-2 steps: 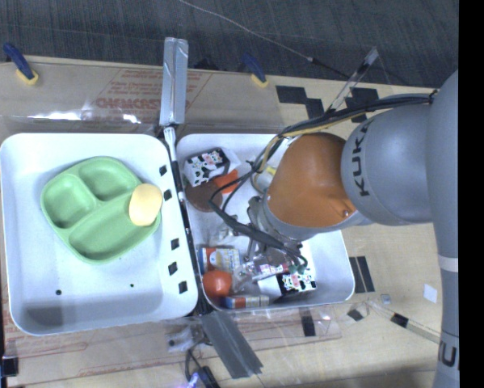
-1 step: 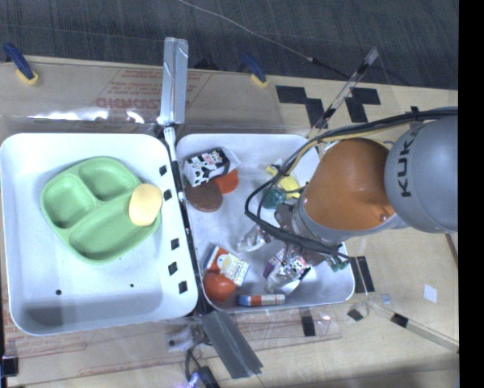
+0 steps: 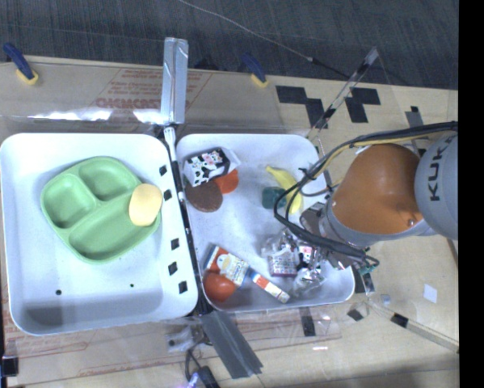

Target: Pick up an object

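1. Nearest the lens: my own arm (image 3: 379, 191), grey with an orange band, reaching in from the right over the right bin.
2. Left bin (image 3: 23, 297), shallow, white. Contents: green divided plate (image 3: 92, 208) with a yellow rounded object (image 3: 145, 204) at its right edge.
3. Right bin (image 3: 250, 217), shallow, white, crowded. Contents: black-and-white patterned item (image 3: 205, 166), brown disc (image 3: 204, 198) touching it, yellow banana-like piece (image 3: 284, 186), small green piece (image 3: 271, 196), red round object (image 3: 219, 288) by the near wall, white-and-red packet (image 3: 240, 270) beside it.
4. My gripper (image 3: 300, 259), low in the right bin's near right corner amid shiny crumpled items (image 3: 284, 259). Whether it is spread or closed, and whether it has hold of anything, I cannot tell.
5. Handling note, by judgement: crumpled items likely light, thin, slippery and yielding; take one across a firm fold. Packet likely light and stiffer; grip across its narrow width.
6. Surface: bins smooth, low-walled, so things may slide.
7. Room: bench (image 3: 403, 111) with black markers; dark ribbed floor (image 3: 88, 10) beyond.
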### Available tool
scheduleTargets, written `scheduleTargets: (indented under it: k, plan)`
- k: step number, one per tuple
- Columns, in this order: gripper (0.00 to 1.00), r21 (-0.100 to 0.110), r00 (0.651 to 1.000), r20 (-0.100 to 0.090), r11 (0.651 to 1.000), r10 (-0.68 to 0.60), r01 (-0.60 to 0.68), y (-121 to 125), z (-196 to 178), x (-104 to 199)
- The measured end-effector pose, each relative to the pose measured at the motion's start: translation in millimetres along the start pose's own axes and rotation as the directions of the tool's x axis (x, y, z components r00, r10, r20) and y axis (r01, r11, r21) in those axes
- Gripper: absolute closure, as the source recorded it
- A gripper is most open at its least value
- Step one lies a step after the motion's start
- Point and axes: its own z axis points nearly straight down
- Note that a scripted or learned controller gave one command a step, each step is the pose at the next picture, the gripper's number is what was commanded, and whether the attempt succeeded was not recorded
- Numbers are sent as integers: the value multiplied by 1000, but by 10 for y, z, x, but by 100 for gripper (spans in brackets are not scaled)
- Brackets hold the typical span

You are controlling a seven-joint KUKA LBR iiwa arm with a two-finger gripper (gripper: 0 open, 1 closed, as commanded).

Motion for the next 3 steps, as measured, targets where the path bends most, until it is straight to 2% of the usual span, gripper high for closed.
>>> scheduleTargets:
  k: [1,2,3]
  plan:
    - [0,-2,975,0,975,-222,222,-63,7,-182]
    - [0,-6,975,-2,975,-224,224,303,17,-147]
    - [0,0,922,0,922,-387,387,365,10,-215]
